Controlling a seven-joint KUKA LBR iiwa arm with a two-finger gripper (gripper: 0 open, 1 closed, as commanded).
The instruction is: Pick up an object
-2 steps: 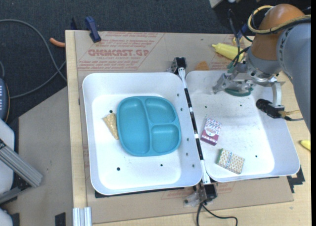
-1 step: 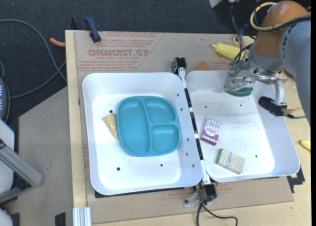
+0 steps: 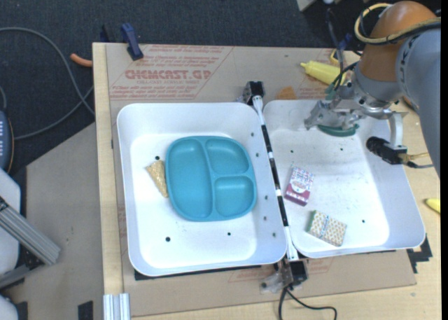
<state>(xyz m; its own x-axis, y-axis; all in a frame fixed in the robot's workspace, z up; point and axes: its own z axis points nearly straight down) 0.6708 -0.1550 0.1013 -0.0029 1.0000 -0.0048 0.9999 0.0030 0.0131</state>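
My gripper (image 3: pixel 331 118) hangs low over the far end of the right bin (image 3: pixel 392 199), under the grey arm with its orange band (image 3: pixel 392 31). A greenish round shape (image 3: pixel 341 129) sits right under it; I cannot tell whether that is an object or part of the tool. A small pink-and-white packet (image 3: pixel 299 185) lies at the bin's left side, well in front of the gripper. A patterned square packet (image 3: pixel 327 227) lies near the front edge. In the left bin (image 3: pixel 140 234) sits a teal divided plate (image 3: pixel 210 177) with a tan piece (image 3: pixel 157 175) against its left edge.
A yellow object (image 3: pixel 318 70) lies on the bench behind the right bin. A black part (image 3: pixel 385 149) juts over that bin's right side. A blue clamp (image 3: pixel 131 40) grips the board's far left corner. The ridge between the bins (image 3: pixel 269 164) runs front to back.
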